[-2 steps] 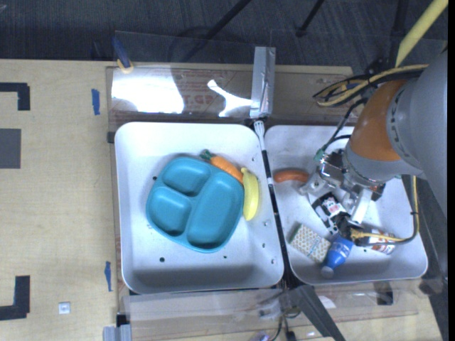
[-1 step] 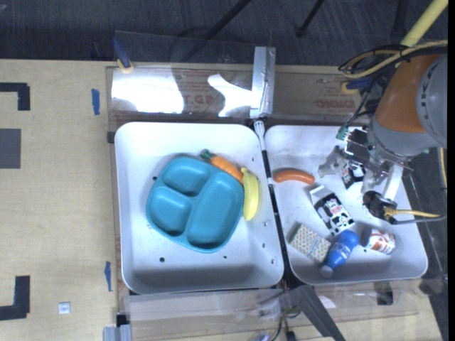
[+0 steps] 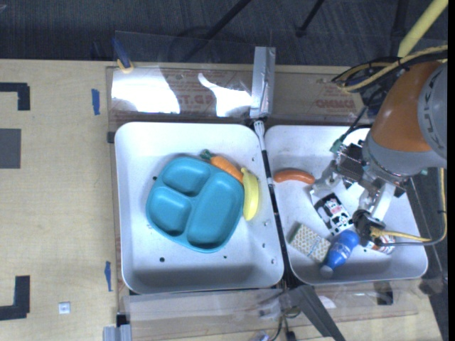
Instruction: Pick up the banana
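Blue bottle (image 3: 341,249) lies just beside the claw (image 3: 346,206), whose spread I cannot tell; banana (image 3: 251,195) touches the blue tray (image 3: 193,206).

Bright, even light falls from above. White glare patches burn out the clear panel (image 3: 146,91) at the far edge of the left bin (image 3: 131,254), and the bin's white surface looks slightly washed. The blue tray (image 3: 195,204) casts a soft, narrow shadow along its edge. The floor (image 3: 178,6) beyond the worktop (image 3: 57,190) is dark. Fine detail is soft throughout, but the banana (image 3: 251,194) stays vividly yellow.
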Robot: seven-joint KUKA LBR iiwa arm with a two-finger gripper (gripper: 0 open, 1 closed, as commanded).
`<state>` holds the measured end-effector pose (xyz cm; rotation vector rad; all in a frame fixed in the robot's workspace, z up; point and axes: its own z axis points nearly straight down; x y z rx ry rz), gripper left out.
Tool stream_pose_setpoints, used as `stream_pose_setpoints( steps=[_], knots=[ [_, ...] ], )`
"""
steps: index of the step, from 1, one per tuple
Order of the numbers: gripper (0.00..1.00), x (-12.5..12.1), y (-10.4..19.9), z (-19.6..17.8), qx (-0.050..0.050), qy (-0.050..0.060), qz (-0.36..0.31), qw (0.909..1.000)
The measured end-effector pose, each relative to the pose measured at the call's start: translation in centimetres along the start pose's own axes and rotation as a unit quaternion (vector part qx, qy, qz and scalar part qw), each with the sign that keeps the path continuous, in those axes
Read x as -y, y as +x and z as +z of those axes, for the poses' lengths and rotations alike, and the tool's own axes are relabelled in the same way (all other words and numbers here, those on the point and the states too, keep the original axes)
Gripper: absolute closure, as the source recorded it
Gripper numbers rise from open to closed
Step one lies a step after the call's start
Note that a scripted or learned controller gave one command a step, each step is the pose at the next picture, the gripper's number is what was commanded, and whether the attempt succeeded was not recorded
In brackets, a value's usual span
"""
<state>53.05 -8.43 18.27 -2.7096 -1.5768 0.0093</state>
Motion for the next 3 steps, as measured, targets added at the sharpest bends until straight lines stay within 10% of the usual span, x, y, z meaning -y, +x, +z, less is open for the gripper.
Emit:
stream_pose_setpoints(
  steps=[1, 2, 3],
  knots=[
    [0.00, 6.5, 0.7, 0.1, 0.000, 0.000, 0.042, 0.9991],
    [0.00, 0.0, -0.7, 6.7, -0.001, -0.015, -0.146, 0.9892],
    [0.00, -1.4, 0.9, 0.0, 0.001, -0.002, -0.170, 0.9854]
  ],
)
